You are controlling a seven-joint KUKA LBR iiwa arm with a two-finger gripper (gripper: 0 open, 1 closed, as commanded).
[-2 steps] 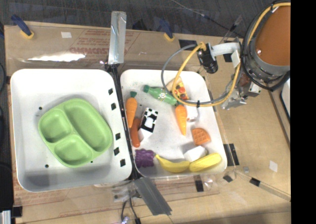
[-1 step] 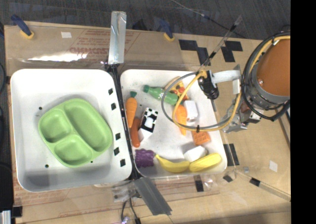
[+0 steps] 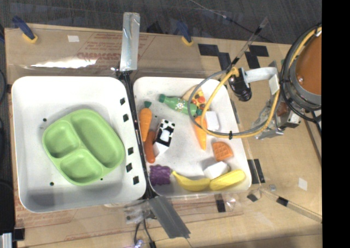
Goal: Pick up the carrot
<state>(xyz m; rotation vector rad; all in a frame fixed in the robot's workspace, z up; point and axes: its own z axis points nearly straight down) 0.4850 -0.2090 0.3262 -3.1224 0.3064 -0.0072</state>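
An orange carrot [image 3: 145, 123] with a small green top lies along the left wall of the right bin [image 3: 240, 148], pointing toward the near side. A second orange cone-shaped piece [image 3: 200, 134] lies near the bin's middle, partly under a yellow cable. My gripper [image 3: 276, 123] hangs off the grey and orange arm, outside the right bin's right edge. It is far from both orange pieces, and nothing shows in its grasp.
The right bin also holds a green bottle [image 3: 176, 101], a black-and-white block [image 3: 165, 133], purple grapes [image 3: 160, 174], a banana [image 3: 209, 181], white blocks [image 3: 215, 169] and an orange slice [image 3: 222, 150]. A green divided plate [image 3: 83, 145] sits in the left bin [image 3: 27, 99].
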